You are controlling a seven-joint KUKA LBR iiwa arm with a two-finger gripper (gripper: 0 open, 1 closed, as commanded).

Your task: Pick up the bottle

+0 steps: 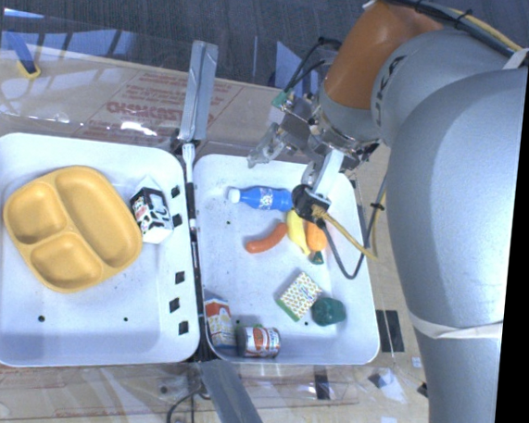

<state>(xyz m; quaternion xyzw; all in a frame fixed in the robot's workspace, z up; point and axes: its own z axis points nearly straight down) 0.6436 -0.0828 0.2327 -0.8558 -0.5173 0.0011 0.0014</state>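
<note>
The bottle [259, 197] is small and white with a blue label. It lies on its side near the back of the right bin [356, 347], cap pointing left. My gripper [268, 151] hangs just above and behind the bottle, over the bin's back edge, and is not touching it. Nothing is seen in its grasp. The grey arm with its orange band comes in from the upper right.
Right bin: an orange sausage-shaped toy [264, 241], a yellow banana [296, 229] with an orange piece [317, 240], a green-yellow box [299, 296], a dark green lump [327, 311], a can [258, 341], a small packet [218, 320]. Left bin [10, 340]: a yellow divided plate [72, 226], a black-and-white carton [153, 212].
</note>
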